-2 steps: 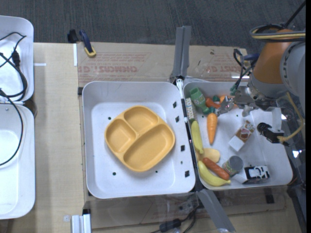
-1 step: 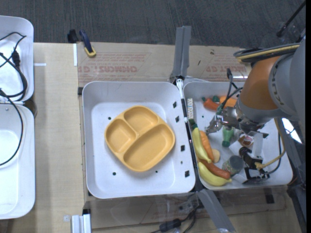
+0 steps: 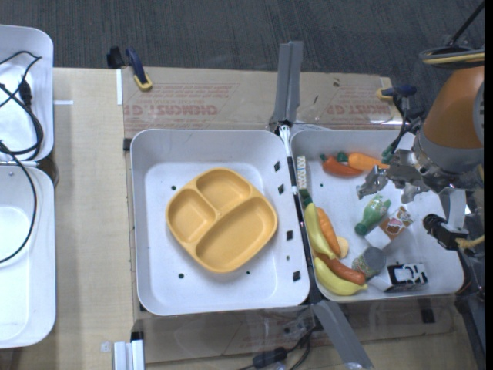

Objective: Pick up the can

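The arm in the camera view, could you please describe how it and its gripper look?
The arm has a rounded orange band above a grey wrist. Below it sits a metallic grey gripper of angular parts. Thin dark cables run along the arm's upper side.

The cardboard sheet (image 3: 202,99) behind the bins bears red upside-down print, seemingly "CHEMCO2T GR", only partly legible.

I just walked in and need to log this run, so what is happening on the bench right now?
The grey arm's gripper hangs over the right bin, above a green bottle and a small packet, with nothing seen between its fingers. The can lies low in that bin, beside the bananas and carrots, untouched. The left bin holds a yellow divided plate.
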